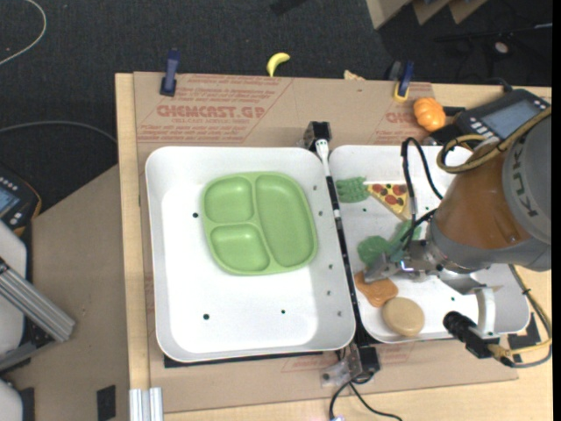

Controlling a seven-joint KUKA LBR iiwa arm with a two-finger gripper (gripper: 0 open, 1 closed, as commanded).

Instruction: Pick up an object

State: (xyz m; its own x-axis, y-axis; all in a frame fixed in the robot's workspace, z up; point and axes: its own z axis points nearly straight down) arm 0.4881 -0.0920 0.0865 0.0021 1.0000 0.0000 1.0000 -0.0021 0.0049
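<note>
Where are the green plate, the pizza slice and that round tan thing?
Green plate (259, 223): camera view, middle where its three compartments meet.
Pizza slice (389, 196): camera view, centre of the topping side.
Round tan thing (404, 316): camera view, middle of its top.

The grey arm (500, 209) reaches in from the right, its tool (386, 268) pointing low and leftward

Two white bins (175, 235), one green divided plate (259, 223), one pizza slice (388, 196).
</note>
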